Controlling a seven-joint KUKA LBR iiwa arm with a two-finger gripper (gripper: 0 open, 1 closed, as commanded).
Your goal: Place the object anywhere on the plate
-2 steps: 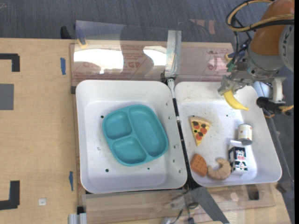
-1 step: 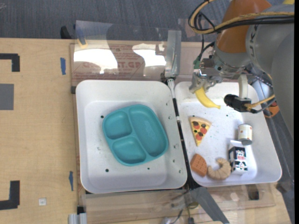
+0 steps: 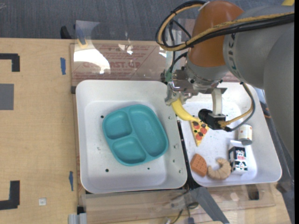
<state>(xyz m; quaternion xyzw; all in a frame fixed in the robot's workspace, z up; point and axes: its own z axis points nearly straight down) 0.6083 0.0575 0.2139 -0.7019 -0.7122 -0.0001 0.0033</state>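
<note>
Arm: grey KUKA arm with broad orange band (image 3: 212, 27) enters from 3 o'clock, wrist over the inner edge of the two bins, at about 1 o'clock from frame centre.
Gripper: two-finger gripper (image 3: 174, 98) points down at the top of the seam between the bins.
Fingers: metal fingertips (image 3: 170, 97) sit at the upper end of the banana; they look pressed on it, but whether they truly pinch it cannot be told from this angle.
Task object: yellow plastic toy banana (image 3: 183, 112), tilted, upper end at the gripper, lower end trailing toward 5 o'clock, over the left rim of the right bin.
Plate: teal plastic plate with three compartments (image 3: 135, 134), lying flat in the middle of the left white bin (image 3: 88, 125); at 8 o'clock from the banana, apart from it.
Right bin: shallow white bin (image 3: 266, 164) holding the other items.
Pizza: toy pizza slice with red dots (image 3: 200, 131), just below the banana's lower end, at 6 o'clock from it.
Waffle: small brown toy waffle piece (image 3: 198, 164), near the bin's front-left corner.
Croissant: tan toy croissant (image 3: 219, 169), just beside the waffle at its 3 o'clock.
Carton: white toy carton with black patches (image 3: 238, 158), touching or nearly touching the croissant's right end.
Can: small pale cylinder (image 3: 244, 133), at 12 o'clock from the carton.
</note>
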